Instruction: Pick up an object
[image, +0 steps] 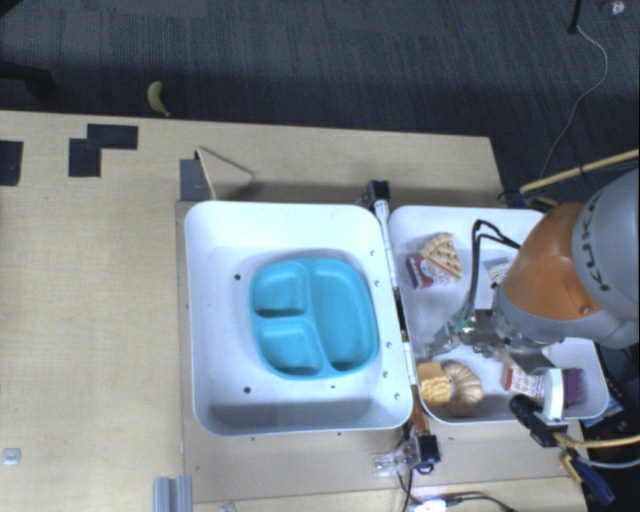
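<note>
My gripper (458, 337) hangs low in the right bin (408, 228), under the grey arm with its orange band (545, 275). It sits just above a brown bread-like roll (452, 385) at the bin's front left; I cannot tell if they touch. A packet with a waffle-like pastry (437, 258) lies at the back left of that bin. A white tube with a purple end (545, 384) lies at the front right, partly under the arm. A small white item (497, 270) shows beside the arm.
The left bin (215, 300) holds a blue divided tray (312, 315). A black bar (392, 270) runs between the two bins. Cables and clips lie at the bench's front edge (420, 455). Black tape marks (100, 145) are on the bench at the far left.
</note>
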